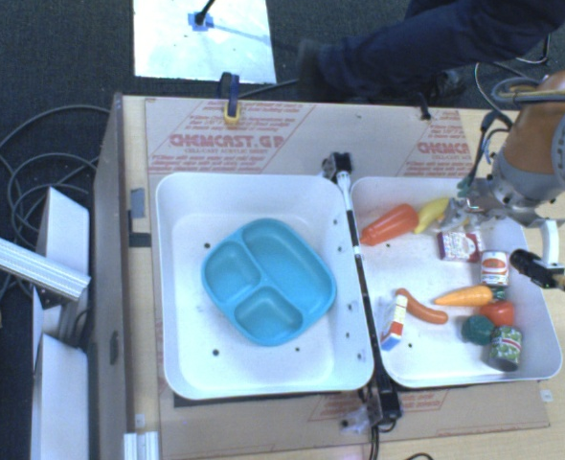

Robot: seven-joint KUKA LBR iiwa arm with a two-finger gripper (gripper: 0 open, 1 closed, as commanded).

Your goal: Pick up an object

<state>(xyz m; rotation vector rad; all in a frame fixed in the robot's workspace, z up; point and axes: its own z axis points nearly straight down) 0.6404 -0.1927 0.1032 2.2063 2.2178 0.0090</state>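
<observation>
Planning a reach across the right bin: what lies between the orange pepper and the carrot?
In the camera view, bare white bin floor separates the orange pepper from the carrot; the sausage lies just left of that line.

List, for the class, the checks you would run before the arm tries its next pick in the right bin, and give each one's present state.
1. Gripper over the right bin: ok, at its far edge.
2. Something held between the fingers: cannot tell.
3. Target close by: ok, the banana lies beside the gripper.
4. Target free of neighbours: not ok, the banana touches the orange pepper.
5. Blue plate out of the way: ok, it sits in the left bin.
</observation>
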